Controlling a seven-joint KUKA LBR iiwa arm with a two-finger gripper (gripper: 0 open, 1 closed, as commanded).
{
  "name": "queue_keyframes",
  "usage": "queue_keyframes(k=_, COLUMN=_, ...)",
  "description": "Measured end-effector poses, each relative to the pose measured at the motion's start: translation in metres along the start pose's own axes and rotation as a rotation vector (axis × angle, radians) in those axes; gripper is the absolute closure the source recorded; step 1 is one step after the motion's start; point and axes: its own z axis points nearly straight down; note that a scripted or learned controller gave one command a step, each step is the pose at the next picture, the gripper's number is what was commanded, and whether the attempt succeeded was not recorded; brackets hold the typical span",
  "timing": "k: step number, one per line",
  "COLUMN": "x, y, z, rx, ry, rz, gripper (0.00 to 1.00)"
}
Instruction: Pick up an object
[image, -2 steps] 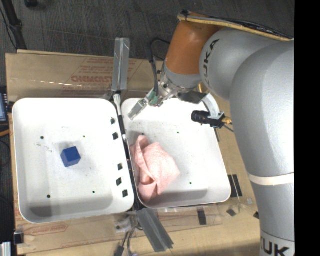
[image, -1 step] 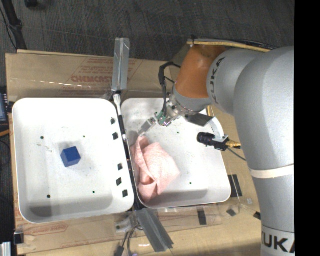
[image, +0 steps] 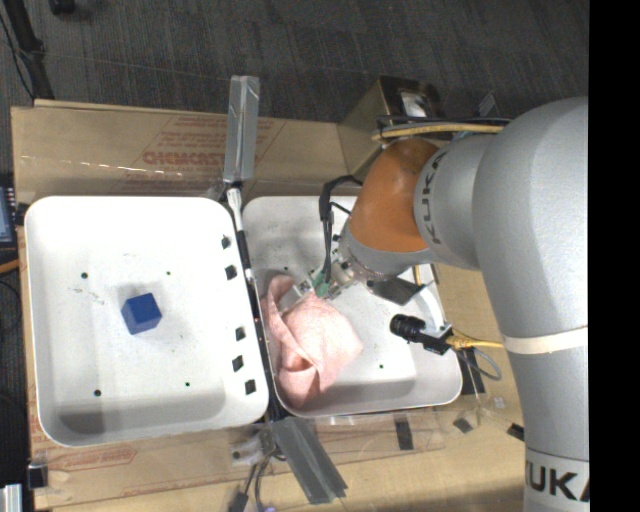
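Camera view: the grey arm with its orange band reaches in from three o'clock over the right-hand shallow white bin (image: 400, 385). Its two-finger gripper (image: 318, 287) is lowered at the twelve o'clock edge of a crumpled pink cloth (image: 310, 345), which lies against that bin's nine o'clock wall. Whether the fingers are spread or closed cannot be told. A small blue cube (image: 142, 312) sits in the left-hand white bin (image: 60, 420), well apart.
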Motion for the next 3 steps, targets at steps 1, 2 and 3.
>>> queue_keyframes(k=1, x=0.001, y=-0.048, z=-0.151, rx=-0.002, ry=-0.002, rz=0.079, gripper=0.0)
queue_keyframes(k=2, x=-0.004, y=-0.019, z=-0.016, rx=0.002, ry=0.001, rz=0.087, gripper=0.0)
queue_keyframes(k=3, x=-0.007, y=0.027, z=0.0, rx=0.0, ry=-0.001, rz=0.17, gripper=0.0)
